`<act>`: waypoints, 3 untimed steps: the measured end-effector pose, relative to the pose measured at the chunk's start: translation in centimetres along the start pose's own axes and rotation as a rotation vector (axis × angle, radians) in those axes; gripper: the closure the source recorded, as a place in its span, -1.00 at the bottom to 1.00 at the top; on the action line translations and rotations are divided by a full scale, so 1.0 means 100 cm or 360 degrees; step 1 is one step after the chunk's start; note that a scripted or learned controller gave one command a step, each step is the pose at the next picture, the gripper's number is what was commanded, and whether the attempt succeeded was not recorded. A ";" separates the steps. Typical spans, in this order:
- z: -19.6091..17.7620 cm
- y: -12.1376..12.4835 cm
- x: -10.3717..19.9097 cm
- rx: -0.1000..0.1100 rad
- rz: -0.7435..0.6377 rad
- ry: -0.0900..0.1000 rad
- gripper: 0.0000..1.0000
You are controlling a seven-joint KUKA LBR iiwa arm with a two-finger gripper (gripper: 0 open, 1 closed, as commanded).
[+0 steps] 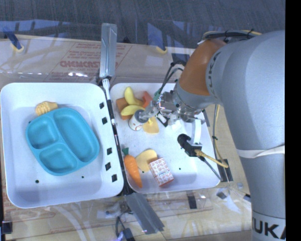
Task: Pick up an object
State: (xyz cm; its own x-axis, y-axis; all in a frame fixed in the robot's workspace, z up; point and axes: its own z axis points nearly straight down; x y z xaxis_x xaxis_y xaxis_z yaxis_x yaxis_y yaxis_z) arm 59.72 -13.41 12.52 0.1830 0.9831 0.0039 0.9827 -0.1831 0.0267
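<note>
Grey arm casing lettered "KU", gripper among yellow toy pieces, finger state unclear, red printed carton unreadable.

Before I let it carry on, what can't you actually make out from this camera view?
- End effector: too small and cluttered to read its fingertips.
- Pile beneath it, by the banana: overlapping items, identities unclear.
- Right bin: right side covered by the arm.
- Small carton: print too small to read.

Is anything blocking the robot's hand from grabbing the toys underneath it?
Nothing visible does. The gripper is low in the right bin, right at the pile holding the banana. The carrot and the small box lie apart, nearer the front.
</note>
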 end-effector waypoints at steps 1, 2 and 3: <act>0.006 0.056 -0.015 -0.0015 -0.0224 -0.0007 -1.00; 0.030 0.062 -0.037 0.0036 -0.0374 -0.0002 -1.00; 0.020 0.063 -0.036 0.0039 -0.0382 -0.0002 1.00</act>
State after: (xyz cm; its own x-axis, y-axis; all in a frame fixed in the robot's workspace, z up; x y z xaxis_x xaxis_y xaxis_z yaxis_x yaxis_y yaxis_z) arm 65.28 -18.14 10.64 -0.0556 0.9985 -0.0010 0.9985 0.0556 0.0025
